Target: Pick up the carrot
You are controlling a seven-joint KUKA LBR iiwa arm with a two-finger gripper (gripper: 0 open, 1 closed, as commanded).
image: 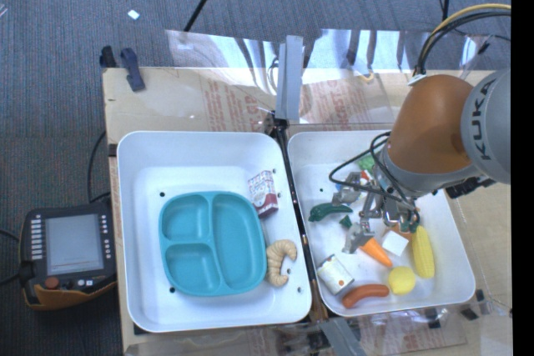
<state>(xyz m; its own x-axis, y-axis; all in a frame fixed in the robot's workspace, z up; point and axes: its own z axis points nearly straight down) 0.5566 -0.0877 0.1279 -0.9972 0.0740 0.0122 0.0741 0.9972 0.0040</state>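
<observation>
The carrot [377,253], a short orange wedge, lies in the right bin [463,283] near its middle, pointing down and right. My gripper [359,236] hangs under the orange-banded wrist, low over the bin floor. Its tip is just left of the carrot's upper end, touching it or very close to it. The carrot rests on the bin floor, not lifted.
Around the carrot lie a white cube [395,243], a corn cob [423,252], a lemon [401,280], a sausage [365,294], a white can [335,273] and a green vegetable [329,213]. The left bin [133,179] holds a teal divided plate [213,243], a croissant [281,261] and a small carton [264,191].
</observation>
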